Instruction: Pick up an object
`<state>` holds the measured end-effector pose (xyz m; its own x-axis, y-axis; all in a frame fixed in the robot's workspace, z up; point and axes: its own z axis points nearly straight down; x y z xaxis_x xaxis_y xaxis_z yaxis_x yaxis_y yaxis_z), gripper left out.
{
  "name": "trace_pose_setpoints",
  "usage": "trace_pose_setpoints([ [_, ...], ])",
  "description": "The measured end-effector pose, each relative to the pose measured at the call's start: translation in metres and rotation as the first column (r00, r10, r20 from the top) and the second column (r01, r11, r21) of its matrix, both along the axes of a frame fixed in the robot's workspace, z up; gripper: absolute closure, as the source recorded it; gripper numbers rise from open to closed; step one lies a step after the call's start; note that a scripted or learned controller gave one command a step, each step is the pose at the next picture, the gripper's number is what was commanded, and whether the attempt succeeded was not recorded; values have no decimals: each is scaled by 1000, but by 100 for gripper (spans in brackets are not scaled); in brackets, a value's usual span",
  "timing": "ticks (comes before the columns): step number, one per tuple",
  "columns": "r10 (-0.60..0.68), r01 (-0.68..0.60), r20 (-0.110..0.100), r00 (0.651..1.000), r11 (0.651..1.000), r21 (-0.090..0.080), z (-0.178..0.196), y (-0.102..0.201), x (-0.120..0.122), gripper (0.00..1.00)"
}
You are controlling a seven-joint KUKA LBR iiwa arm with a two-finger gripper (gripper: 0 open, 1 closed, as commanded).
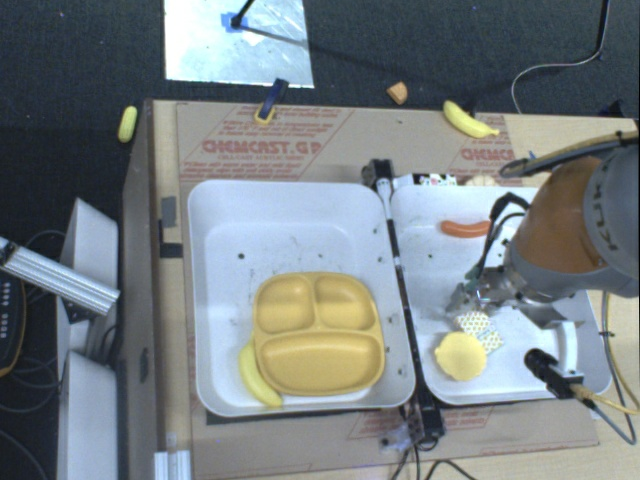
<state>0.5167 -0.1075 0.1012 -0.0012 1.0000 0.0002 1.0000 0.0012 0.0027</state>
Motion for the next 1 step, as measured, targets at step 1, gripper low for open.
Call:
trace_pose_setpoints([
  [1, 2, -2, 0, 1000, 1000, 0, 84, 59, 24, 100],
])
